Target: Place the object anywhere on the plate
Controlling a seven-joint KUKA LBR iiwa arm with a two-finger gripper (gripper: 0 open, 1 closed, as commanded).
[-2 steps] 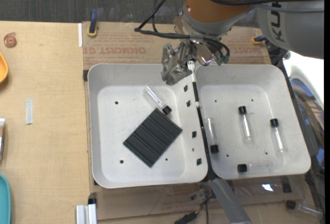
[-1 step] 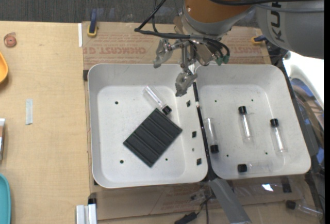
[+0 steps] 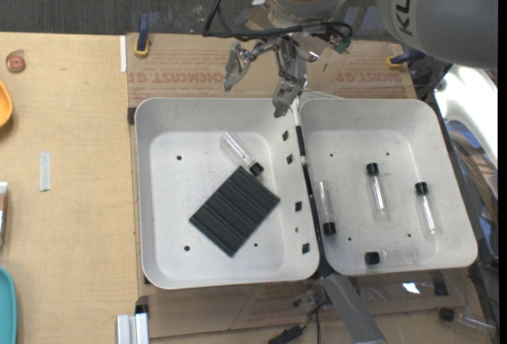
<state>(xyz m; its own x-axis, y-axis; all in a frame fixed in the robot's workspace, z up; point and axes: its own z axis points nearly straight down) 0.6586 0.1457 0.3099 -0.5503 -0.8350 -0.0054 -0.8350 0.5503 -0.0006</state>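
A clear vial (image 3: 242,154) with a black cap lies in the left bin (image 3: 158,255), touching the far corner of the black ridged plate (image 3: 234,212). The tool (image 3: 260,87) hovers over the bins' far rims, fingers splayed, apparently empty. Several vials (image 3: 376,190) lie in the right bin (image 3: 451,200).

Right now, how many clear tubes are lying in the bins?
5: one in the left bin by the black plate; four in the right bin, near its left wall, centre, right and front.
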